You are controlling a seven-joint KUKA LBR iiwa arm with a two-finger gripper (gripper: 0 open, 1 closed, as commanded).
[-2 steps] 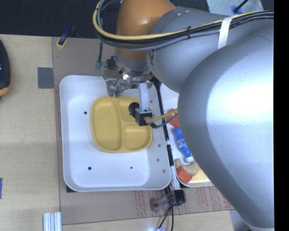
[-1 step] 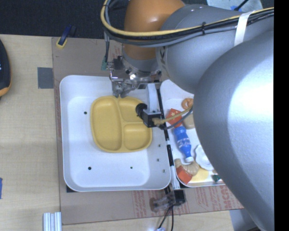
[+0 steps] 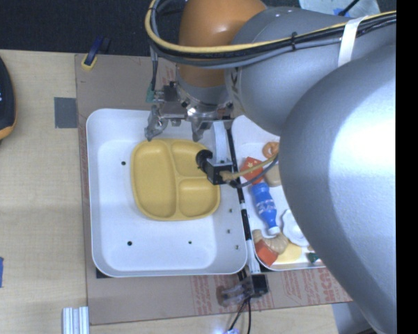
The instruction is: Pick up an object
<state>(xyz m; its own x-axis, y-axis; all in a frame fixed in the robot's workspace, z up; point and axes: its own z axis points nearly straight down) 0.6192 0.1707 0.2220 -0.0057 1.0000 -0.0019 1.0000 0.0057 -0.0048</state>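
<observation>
1. Yellow divided tray lying flat in left bin, toward its far right.
2. Tool just above tray's far edge; grip state impossible to tell.
3. Blue bottle in right bin.

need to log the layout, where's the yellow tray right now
The yellow tray lies flat in the left bin, toward its upper right, just below the gripper and left of the divider between the bins.
</observation>
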